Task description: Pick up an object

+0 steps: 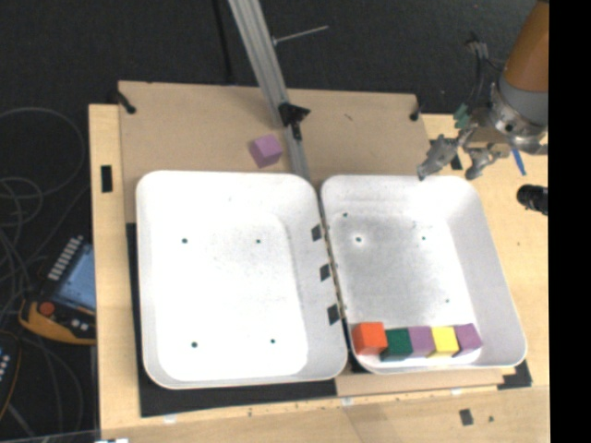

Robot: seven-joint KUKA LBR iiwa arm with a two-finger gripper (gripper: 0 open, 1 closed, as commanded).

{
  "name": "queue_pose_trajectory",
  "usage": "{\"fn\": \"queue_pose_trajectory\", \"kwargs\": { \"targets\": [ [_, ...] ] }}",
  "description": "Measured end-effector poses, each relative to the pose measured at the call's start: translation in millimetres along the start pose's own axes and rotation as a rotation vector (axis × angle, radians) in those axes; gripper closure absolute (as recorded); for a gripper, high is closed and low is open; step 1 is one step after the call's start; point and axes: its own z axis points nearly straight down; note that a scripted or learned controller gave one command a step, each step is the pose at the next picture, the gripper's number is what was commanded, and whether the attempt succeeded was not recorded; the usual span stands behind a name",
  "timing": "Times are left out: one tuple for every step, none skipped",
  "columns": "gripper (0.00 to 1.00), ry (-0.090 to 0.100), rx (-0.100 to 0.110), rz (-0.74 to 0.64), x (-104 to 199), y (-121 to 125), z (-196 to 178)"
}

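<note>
My gripper (452, 160) hovers with fingers apart and nothing between them over the right bin's (494, 247) far rim. Five cubes (417, 340) line its near wall; I'd descend there next.

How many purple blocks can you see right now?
3. Two sit in the row along the right bin's near edge: one between green and yellow, one at the right end. The third lies on the board behind the left bin.

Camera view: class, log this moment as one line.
gripper: above right bin's far rim, holding nothing | blocks: five along near wall | purple block: outside bins
</note>
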Motion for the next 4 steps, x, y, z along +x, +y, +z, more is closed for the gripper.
{"fn": "queue_pose_trajectory", "kwargs": {
  "targets": [
    [0.0, 0.003, 0.007, 0.01, -3, -43, 66],
    [0.0, 0.004, -0.001, 0.009, -3, -50, 59],
    [0.0, 0.006, 0.008, 0.005, 48, -82, 144],
    [0.0, 0.001, -0.011, 0.005, 49, -84, 16]
  ]
}}
